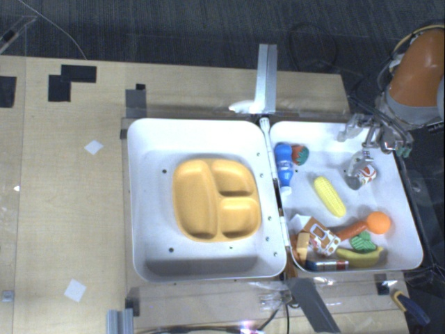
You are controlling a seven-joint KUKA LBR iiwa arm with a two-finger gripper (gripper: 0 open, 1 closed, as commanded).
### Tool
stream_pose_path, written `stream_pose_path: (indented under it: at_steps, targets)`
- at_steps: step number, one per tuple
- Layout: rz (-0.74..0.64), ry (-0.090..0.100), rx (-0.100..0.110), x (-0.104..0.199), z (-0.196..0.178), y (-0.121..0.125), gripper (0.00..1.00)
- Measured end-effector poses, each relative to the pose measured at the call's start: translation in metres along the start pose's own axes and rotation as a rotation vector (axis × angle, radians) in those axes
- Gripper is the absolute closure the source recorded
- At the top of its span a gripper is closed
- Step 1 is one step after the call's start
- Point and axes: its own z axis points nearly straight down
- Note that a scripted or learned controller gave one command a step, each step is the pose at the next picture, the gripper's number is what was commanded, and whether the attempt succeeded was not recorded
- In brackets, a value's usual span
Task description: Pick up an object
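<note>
tool (363, 170) lowered into right white bin (411, 207), just right of yellow plastic corn cob (329, 195) | aperture cannot be told | corn cob lying free, ungrasped | approach judged underway

Arm appearance, overhead view

The arm (417, 75) is showing a rounded orange band sitting over a pale grey collar, with dark cabling looping beside it at the upper right. Below the collar, the gripper (361, 172) is presenting as bare silvery metal: small brackets and angular fittings are catching the light, and a rounded metallic tip is carrying a spot of red-orange. Finer details are reading too blurred to record.
</note>
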Motion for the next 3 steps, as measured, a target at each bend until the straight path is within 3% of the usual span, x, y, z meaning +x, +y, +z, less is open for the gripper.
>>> stream_pose_path:
  at_steps: [1, 2, 3]
  targets:
    - [0.222, 0.003, 0.001, 0.046, -0.037, -0.004, 0.0]
    - [0.025, 0.007, 0.0, 0.118, -0.026, -0.007, 0.0]
    - [0.191, 0.005, 0.0, 0.055, -0.009, -0.002, 0.0]
